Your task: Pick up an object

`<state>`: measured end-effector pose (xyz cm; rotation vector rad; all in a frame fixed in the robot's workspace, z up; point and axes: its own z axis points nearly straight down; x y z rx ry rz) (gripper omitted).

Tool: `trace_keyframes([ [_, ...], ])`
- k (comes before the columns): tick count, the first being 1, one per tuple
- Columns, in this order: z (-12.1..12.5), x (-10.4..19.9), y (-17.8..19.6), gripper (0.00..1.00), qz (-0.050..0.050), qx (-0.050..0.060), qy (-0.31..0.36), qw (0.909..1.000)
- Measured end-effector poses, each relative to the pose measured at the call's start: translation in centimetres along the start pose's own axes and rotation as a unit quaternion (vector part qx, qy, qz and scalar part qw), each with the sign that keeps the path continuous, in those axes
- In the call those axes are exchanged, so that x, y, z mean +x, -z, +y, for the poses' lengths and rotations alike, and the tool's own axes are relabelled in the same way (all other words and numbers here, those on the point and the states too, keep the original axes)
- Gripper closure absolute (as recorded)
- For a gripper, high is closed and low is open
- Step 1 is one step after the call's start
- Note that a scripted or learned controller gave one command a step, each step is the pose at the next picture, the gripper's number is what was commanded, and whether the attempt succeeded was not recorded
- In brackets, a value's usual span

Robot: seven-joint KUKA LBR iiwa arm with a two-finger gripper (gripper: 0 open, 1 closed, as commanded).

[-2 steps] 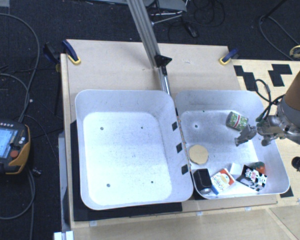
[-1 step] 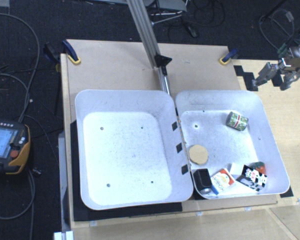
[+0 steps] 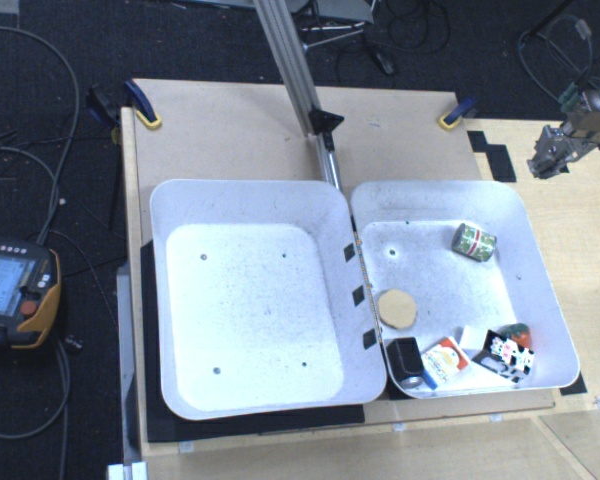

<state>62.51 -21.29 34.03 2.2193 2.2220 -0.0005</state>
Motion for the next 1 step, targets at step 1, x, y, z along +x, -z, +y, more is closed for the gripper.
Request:
trace_keyframes([
  [1, 2.62, 9.11, 12.91, 1.00, 0.001, -0.004, 0.003, 1.0000],
])
